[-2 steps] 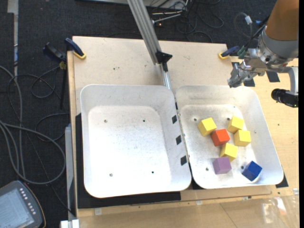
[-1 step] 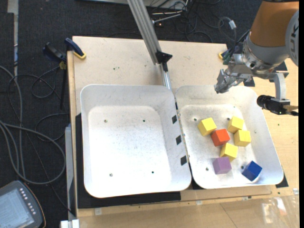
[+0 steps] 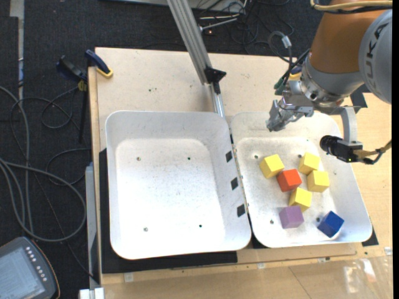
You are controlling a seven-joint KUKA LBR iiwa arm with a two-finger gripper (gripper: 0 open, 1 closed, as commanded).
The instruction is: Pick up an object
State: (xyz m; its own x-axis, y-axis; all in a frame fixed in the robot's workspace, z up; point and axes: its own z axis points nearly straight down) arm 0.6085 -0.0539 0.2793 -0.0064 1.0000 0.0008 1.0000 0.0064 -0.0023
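The left bin (image 3: 167, 182) is seen beside the right bin (image 3: 355, 198), where seven blocks are clustered: four yellow blocks (image 3: 272, 166), an orange block (image 3: 288, 180), a purple block (image 3: 291, 217) and a blue block (image 3: 330, 223). The gripper (image 3: 277, 123) is poised over the right bin's far edge, apart from the blocks; whether its fingers are open cannot be told.

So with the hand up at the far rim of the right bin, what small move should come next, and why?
Probably bring the hand toward the camera and down over the nearest yellow cube. It hangs above the rim of the right white bin with nothing seen in it, and all the cubes lie nearer the camera.
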